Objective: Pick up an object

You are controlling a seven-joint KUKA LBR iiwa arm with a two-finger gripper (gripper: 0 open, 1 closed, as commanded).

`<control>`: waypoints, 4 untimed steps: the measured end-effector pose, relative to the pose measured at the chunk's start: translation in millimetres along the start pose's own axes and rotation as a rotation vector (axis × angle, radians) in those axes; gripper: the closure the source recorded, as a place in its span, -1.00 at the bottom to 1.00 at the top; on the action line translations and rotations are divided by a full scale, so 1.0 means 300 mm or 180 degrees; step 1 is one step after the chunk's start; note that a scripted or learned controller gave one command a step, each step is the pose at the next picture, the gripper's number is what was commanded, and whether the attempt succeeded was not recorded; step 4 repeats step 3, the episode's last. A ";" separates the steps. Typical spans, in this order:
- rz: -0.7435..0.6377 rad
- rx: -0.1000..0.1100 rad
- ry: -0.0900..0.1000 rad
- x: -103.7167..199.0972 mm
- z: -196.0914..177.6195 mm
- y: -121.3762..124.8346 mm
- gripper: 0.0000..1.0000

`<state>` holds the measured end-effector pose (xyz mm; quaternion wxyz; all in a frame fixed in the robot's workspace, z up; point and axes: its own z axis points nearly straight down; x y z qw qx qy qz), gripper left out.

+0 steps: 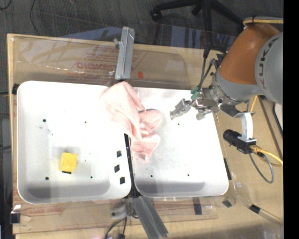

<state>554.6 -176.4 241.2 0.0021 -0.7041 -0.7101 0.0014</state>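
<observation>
A crumpled pink cloth [133,119] lies draped across the divider between the two white bins, most of it in the right bin [189,180]. A small yellow block [68,162] sits low in the left bin [35,98]. My gripper [191,110] hangs over the upper part of the right bin, a little to the right of the cloth and apart from it. Its fingers [178,108] stand open with nothing between them.
Three small black squares [118,167] and a thin black strip [127,144] lie by the divider on the left bin's side. A metal post [124,54] rises behind the bins over a taped plastic sheet. A yellow cable [268,156] trails at the right.
</observation>
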 end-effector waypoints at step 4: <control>-0.0780 -0.0022 -0.0008 0.339 -0.040 0.345 1.00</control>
